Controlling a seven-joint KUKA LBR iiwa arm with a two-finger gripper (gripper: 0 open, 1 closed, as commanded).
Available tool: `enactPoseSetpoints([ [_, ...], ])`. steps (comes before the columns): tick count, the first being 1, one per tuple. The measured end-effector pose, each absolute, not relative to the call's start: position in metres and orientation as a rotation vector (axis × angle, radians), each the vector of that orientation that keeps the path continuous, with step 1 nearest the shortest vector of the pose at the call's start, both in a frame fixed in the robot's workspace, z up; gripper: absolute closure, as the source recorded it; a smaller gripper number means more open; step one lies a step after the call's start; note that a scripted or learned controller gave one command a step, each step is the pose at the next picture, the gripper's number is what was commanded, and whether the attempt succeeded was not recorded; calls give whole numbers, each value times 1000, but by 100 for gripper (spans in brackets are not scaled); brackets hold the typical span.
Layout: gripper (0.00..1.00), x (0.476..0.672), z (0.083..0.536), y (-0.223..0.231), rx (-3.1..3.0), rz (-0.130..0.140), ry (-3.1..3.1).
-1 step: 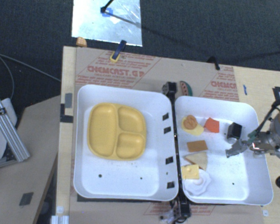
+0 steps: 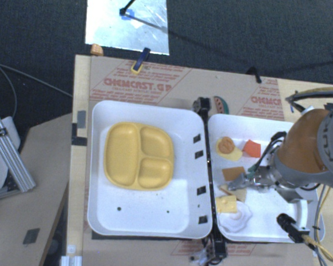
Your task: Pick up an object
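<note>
We look down on a bench bearing two shallow white bins side by side, the left bin (image 2: 94,210) holding a yellow compartment tray (image 2: 138,155) that lies flat near its middle. The grey arm (image 2: 311,149) with its orange band reaches in from the right over the right bin (image 2: 262,232), and its gripper (image 2: 238,185) hangs low above the clutter there. We cannot tell whether the tool is spread or pressed together, nor whether it pinches anything, since its tip blends with the items beneath it. Just under and beside the tip lies a brown flat piece (image 2: 232,174). Farther back in that bin we see a round orange-and-yellow item (image 2: 227,146) next to a red-orange block (image 2: 252,148), the two near each other but apart. Toward the front sit a pale yellow wedge (image 2: 226,204) and, touching it, a white crumpled object (image 2: 238,219).
</note>
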State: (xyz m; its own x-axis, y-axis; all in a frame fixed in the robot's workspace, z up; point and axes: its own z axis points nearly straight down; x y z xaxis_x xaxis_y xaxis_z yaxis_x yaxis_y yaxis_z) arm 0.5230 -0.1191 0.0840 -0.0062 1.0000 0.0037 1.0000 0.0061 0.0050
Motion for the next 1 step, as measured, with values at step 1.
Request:
enactPoseSetpoints([
  [1, 0, 583, 90, -96, 2206, 12, 2223],
])
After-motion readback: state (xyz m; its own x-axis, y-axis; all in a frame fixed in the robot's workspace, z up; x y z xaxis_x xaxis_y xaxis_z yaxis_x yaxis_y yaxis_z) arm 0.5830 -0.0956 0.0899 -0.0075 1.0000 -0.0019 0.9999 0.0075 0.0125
